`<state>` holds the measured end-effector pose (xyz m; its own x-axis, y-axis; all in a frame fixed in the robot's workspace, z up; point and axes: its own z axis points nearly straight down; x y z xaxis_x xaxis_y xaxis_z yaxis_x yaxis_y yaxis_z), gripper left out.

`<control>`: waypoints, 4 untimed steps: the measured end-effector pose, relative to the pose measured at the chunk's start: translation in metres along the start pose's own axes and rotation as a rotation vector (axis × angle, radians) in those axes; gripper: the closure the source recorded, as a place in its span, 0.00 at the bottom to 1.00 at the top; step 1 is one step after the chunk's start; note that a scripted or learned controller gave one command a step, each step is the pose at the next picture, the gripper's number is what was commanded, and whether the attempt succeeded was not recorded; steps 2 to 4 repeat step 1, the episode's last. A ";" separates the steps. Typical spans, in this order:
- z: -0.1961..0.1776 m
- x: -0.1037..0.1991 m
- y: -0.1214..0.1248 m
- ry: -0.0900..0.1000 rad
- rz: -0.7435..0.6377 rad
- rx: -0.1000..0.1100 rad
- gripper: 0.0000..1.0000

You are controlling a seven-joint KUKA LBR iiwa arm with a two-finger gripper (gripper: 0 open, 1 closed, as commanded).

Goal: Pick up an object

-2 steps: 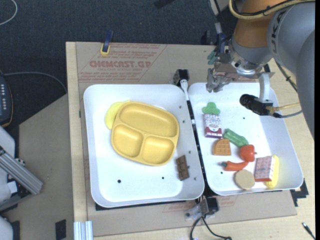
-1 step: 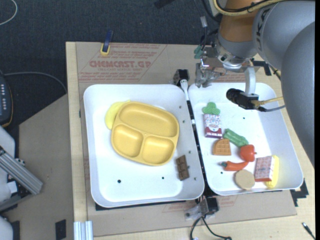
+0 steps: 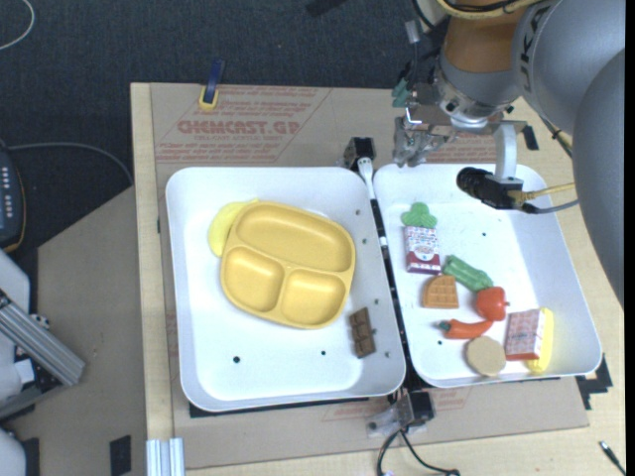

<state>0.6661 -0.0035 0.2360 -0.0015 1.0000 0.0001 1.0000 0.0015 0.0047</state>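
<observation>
— Well, early in the pick, by the look of it: two-finger metal gripper [image 3: 415, 155] poised over the top-left corner of the right-hand shallow white plastic bin [image 3: 566, 266], fingers [image 3: 405, 152] seemingly a little apart, clamped on nothing.

— Nothing lifted yet, then. Nearest candidate?

— Probably the small red-and-white carton with a green leafy top [image 3: 423, 244], lying flat near that bin's left edge, a short way down from the gripper's corner. Boxy, flat-faced, likely stiff enough for a squeeze across the narrow sides.

— And further down?

— Crowded toward the bottom-right corner: a tan waffle-textured square toy [image 3: 443, 293], a green ridged pod-shaped toy [image 3: 464, 272] touching a glossy red round tomato toy [image 3: 491, 302], an orange-red curved chilli toy [image 3: 462, 329], a beige flat disc [image 3: 485, 356], and a pink-and-yellow wedge like a cake slice [image 3: 526, 335] by the bottom edge. (Smooth moulded plastic, most likely; slippery on the rounded ones.)

— Left-hand bin?

— In the left-hand shallow white plastic bin [image 3: 198, 345], a large yellow plastic tray with three compartments [image 3: 288, 266] about the middle, partly covering a paler yellow round piece [image 3: 224, 228] at its upper left. Too wide for a grasp except at the rim. Also a small brown segmented bar, like chocolate [image 3: 362, 332], close to the right edge, near the bottom.

— Next move?

— Shift over the chosen piece, line the jaws across its narrow width, descend with them wide, then close. Best to steer clear of the cluster, for fear of nudging or pinching a neighbour.
</observation>
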 end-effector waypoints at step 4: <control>0.020 0.007 -0.007 0.000 0.000 0.008 1.00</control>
